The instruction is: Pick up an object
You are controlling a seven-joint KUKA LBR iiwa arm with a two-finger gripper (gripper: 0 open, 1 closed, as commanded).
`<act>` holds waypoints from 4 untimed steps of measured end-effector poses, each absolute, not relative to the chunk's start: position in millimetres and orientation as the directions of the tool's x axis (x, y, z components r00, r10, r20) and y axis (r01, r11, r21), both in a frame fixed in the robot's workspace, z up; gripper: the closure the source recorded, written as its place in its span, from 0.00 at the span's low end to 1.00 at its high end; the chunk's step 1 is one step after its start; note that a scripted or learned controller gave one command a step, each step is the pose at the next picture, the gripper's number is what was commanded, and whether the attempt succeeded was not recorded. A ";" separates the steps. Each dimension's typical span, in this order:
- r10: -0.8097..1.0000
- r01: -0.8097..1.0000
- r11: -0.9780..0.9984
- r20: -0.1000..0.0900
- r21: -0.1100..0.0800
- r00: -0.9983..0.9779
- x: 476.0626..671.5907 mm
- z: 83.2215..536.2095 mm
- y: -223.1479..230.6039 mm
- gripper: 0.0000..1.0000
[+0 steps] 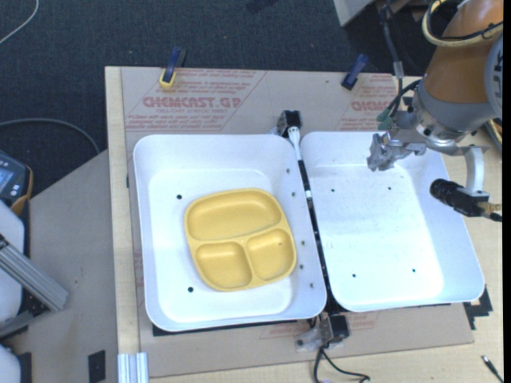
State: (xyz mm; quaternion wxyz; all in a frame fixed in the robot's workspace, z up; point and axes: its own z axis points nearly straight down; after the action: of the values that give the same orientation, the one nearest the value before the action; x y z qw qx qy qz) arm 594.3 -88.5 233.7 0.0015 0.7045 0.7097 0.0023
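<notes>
Brown bench board (pixel 223 94) carries two white bins (pixel 160 182) over dark carpet (pixel 120 14).

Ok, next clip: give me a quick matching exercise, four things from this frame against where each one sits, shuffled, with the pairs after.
Things:
1. yellow plate
2. claw
3. yellow clip
4. blue clip

Places:
A. over the right bin's far end
B. board's far edge, left side
C. inside the left bin
D. board's far edge, right of centre

Pairs: 1-C, 2-A, 3-B, 4-D
</notes>
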 end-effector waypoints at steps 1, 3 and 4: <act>1.000 1.000 0.003 0.001 -0.003 -0.003 596.4 221.5 -64.2 1.00; 1.000 1.000 0.001 0.001 -0.003 -0.001 595.8 231.2 -61.5 1.00; 1.000 1.000 -0.001 -0.002 0.002 0.001 607.9 223.6 -69.9 1.00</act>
State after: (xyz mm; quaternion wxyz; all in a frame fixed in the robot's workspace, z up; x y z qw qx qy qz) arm 607.9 -69.9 223.6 0.0015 0.7074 0.7069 0.0001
